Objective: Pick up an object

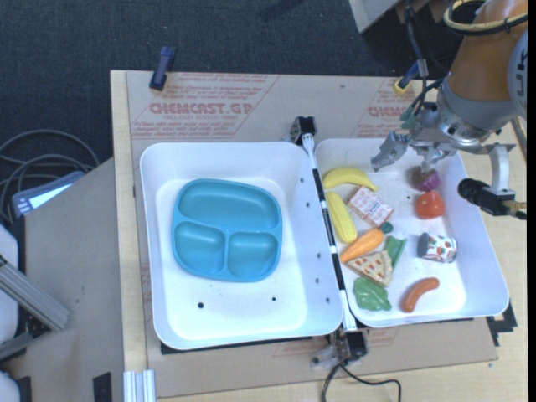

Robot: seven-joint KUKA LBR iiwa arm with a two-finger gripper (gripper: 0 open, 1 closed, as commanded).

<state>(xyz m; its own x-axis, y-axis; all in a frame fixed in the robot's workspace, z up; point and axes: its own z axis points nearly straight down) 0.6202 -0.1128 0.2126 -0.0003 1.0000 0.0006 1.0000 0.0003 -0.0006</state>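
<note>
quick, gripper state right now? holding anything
Gripper: open, holding nothing; it hangs over the far end of the right bin, just above the purple toy.

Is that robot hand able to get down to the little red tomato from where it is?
Probably yes. The gripper hangs over the far end of the right bin, and the tomato lies just nearer the camera, with nothing on top of it. A small purple item sits close beside it and might get bumped.
</note>
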